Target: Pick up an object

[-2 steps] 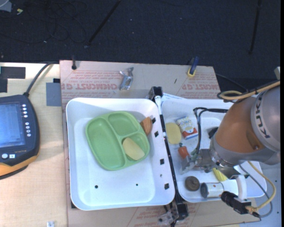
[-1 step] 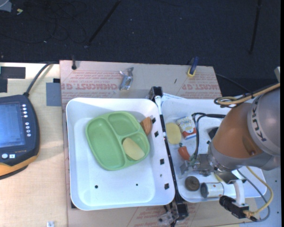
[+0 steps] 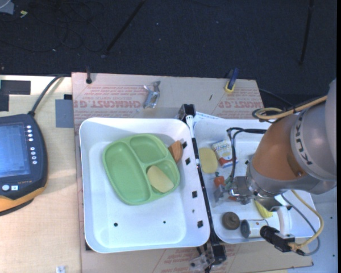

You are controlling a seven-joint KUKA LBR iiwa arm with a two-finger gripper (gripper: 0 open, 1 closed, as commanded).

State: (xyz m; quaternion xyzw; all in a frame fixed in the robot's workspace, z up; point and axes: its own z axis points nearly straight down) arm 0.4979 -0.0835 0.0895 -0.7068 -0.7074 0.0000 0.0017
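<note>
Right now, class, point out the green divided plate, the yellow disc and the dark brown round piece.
green divided plate [image 3: 125, 172], camera view, large compartment floor.
yellow disc [image 3: 208, 160], camera view, its middle.
dark brown round piece [image 3: 232, 221], camera view, top face.

One fixed cam, mounted above the bench, looks down at a slant from mid distance. Both bins fit in frame: left bin [image 3: 96, 209] approx. centre, right bin [image 3: 238, 131] toward the right, w/ the arm [image 3: 290, 149] entering from the right edge.
</note>
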